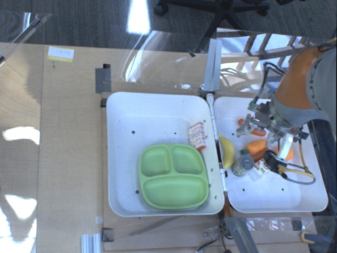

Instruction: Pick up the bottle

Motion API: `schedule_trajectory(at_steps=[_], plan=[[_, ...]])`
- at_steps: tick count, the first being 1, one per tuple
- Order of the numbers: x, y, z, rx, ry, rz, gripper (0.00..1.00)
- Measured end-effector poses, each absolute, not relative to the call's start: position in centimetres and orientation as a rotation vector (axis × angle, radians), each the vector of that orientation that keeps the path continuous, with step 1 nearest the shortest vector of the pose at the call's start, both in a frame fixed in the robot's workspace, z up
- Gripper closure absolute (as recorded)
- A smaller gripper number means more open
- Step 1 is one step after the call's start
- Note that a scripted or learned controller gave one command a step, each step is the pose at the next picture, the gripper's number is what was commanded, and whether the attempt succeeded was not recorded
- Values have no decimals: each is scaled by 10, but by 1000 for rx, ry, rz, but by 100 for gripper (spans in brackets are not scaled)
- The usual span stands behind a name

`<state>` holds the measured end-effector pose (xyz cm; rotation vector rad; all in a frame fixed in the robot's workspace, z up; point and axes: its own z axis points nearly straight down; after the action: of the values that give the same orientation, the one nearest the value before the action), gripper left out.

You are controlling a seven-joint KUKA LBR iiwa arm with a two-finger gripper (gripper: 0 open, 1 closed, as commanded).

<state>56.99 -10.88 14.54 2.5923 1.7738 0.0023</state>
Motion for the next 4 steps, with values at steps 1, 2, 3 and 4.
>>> schedule_trajectory(at_steps=[1, 2, 3, 4], plan=[[549, -114, 106, 2493, 1908, 4, 0], [502, -106, 93, 2400, 1988, 25, 0], [505, -103, 104, 2396, 1996, 32, 100], [525, -19, 224, 2452, 1959, 7, 100]])
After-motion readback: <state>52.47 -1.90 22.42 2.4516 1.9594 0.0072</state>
